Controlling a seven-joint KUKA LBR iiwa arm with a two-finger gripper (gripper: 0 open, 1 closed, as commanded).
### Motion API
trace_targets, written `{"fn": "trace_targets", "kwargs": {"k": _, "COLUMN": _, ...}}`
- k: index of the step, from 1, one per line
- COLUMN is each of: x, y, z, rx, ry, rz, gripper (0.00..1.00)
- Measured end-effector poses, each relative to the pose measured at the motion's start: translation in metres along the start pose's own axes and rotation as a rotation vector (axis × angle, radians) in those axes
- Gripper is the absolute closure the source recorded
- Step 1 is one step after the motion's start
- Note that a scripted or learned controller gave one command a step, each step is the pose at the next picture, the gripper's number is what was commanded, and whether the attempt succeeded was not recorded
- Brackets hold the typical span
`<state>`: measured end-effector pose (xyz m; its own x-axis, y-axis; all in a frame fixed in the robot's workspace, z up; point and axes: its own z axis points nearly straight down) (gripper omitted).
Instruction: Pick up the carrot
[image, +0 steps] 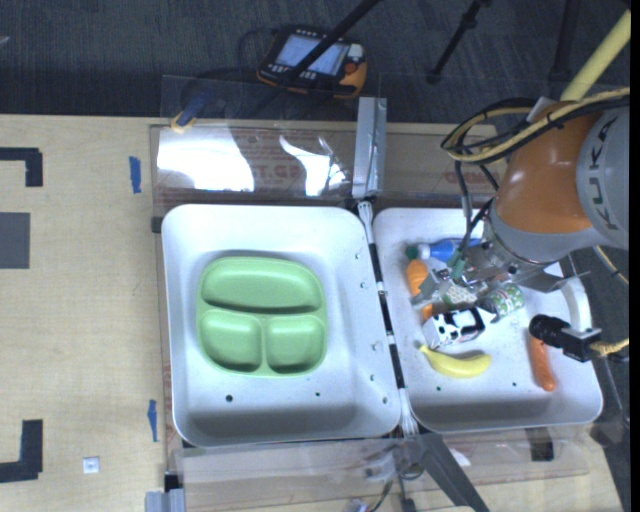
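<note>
While the tool (470, 275) hovers mid-bin, the carrot (542, 365) lies well right.

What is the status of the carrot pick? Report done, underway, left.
Done: nothing; the carrot lies on the floor of the right bin near its right wall. Underway: the hand is low over the toy clutter, across the bin from the carrot. Left: move to the carrot, grasp, lift.

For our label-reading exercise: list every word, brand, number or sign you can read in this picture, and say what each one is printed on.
"KU", vertical letters cut off at the picture edge, on the grey arm.
Screen of the handheld device beyond the bins: too blurred to read.
Small wrapped items in the right bin: any print too small to read.
</note>
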<state>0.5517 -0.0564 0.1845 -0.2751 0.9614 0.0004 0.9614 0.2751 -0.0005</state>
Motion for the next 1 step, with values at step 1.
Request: {"fn": "trace_targets", "kwargs": {"k": 1, "x": -0.0763, "y": 0.0543, "z": 0.0903, "rx": -0.018, "ry": -0.007, "rz": 0.118, "gripper": 0.0}}
